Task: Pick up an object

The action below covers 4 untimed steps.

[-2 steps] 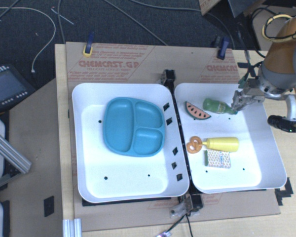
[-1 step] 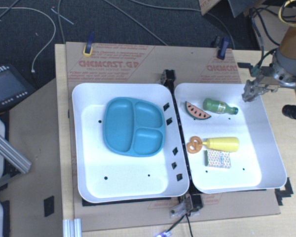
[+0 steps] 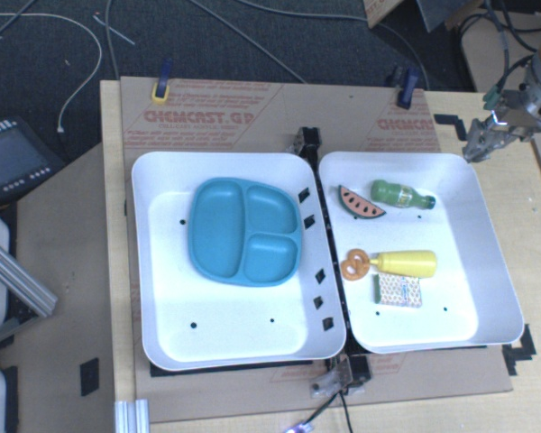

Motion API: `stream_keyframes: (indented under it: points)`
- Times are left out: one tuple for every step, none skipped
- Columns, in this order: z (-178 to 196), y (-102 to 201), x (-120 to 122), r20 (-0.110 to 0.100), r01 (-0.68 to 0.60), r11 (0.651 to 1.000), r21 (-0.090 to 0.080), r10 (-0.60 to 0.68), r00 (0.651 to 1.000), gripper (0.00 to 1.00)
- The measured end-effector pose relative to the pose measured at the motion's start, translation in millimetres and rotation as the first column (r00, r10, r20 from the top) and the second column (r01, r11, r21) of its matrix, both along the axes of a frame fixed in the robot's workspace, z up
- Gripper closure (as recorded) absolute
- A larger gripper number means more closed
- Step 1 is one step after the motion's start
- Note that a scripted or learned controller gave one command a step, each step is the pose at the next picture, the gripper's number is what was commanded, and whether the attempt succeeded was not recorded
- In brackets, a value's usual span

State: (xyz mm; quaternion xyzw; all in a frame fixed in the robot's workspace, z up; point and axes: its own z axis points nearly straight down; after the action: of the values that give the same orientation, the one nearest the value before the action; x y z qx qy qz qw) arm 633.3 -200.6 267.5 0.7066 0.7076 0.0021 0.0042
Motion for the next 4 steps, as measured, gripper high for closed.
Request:
stream_keyframes:
  points:
    - [10.0,0.0,0.8,-0.005,0.0,1.0,0.002,0.0,1.0,1.0]
    - [-5.9,56.7,0.1,-0.012,-0.003,1.0,0.005,0.003,1.0,1.0]
    - [-0.9,112.1,-0.7,-0.01,-0.005,1.0,0.006,0.005,1.0,1.0]
    - [-12.9,155.9,-1.9,-0.012,-0.003,1.0,0.005,0.003,1.0,1.0]
